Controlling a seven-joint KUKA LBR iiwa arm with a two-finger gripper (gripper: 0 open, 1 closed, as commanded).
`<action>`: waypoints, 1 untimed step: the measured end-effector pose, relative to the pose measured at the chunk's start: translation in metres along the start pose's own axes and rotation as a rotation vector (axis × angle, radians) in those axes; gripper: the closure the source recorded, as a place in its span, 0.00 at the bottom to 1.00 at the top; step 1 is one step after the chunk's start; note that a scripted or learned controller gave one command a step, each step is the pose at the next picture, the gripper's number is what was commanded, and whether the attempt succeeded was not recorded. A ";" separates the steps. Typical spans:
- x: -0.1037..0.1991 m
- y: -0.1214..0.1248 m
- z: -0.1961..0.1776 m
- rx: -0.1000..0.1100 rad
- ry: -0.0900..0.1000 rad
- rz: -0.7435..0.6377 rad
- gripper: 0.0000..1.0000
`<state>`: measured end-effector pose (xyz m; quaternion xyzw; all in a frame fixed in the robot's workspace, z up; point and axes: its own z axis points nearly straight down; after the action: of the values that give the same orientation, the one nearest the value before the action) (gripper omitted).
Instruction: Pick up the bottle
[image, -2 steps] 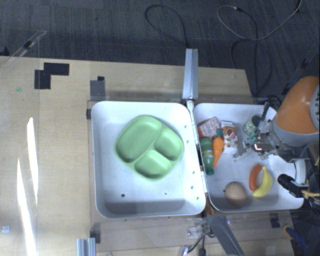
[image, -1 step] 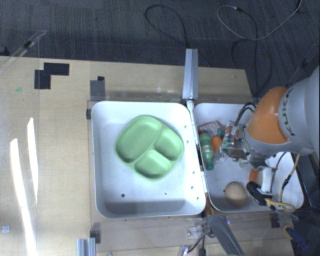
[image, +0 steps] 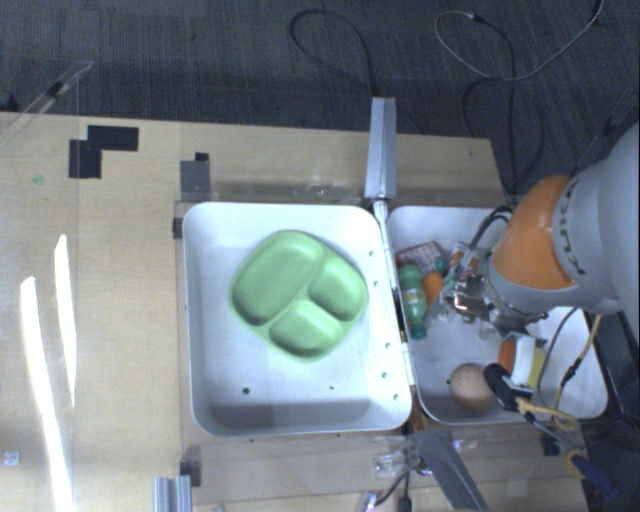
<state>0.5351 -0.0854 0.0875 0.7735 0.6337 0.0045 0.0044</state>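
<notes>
Near corner: a brown rounded lump (image: 466, 386) sits in the right bin (image: 445, 350), close to its near wall.
Left bin: the left bin (image: 215, 380) holds a green three-compartment plate (image: 298, 292), well apart from the work; both bins stand on the pale desk (image: 100, 300).
Bottle: the green bottle (image: 412, 305) lies on its side in the right bin, tight against the wall it shares with the left bin.
Long axis: it runs near to far, parallel to that wall. Which end carries the cap is too small to tell.
Pincer: the pincer (image: 462, 296) hangs over the right bin, near the bottle on the arm's side. Whether it is spread or pressed together cannot be told from here.
Neighbour: an orange carrot-like piece (image: 432, 287) lies just beside the bottle, between it and the pincer.
Far end: a crumpled packet (image: 422, 253) lies beyond the bottle's far end.
Risk: the wall probably leaves little room on the bottle's far side, so a descent could strike the rim or close on the carrot-like piece instead.
Risk: gripped along its length and not across it, the round body would likely roll or slip free.
</notes>
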 end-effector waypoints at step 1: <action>0.017 0.005 -0.095 0.012 -0.002 0.133 0.00</action>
<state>0.5417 -0.0700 0.1824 0.8139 0.5811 -0.0001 0.0002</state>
